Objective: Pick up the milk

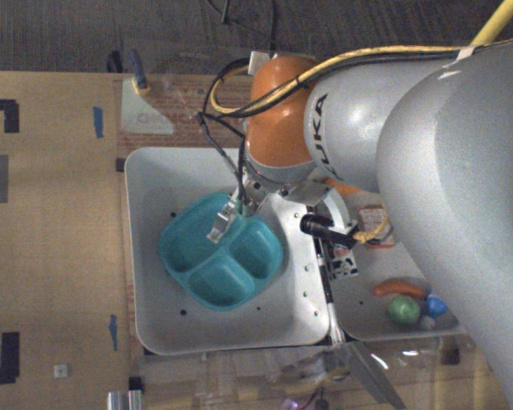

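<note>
My gripper [223,221] hangs over the left bin [154,186], just above the upper rim of a teal divided plate [224,261] that lies in the bin's middle. The grey arm and its orange band cover the bin's upper right and much of the right bin. A small pale carton-like object [377,225], possibly the milk, peeks out from under the arm at the top of the right bin, well to the right of the gripper. Nothing shows in the gripper's grasp.
The right bin [368,327] holds an orange carrot-like piece [399,289], a green ball [403,311] and a small blue item [435,306] at its lower end. A black bar [325,227] juts over the divider between the bins. Wooden bench lies left.
</note>
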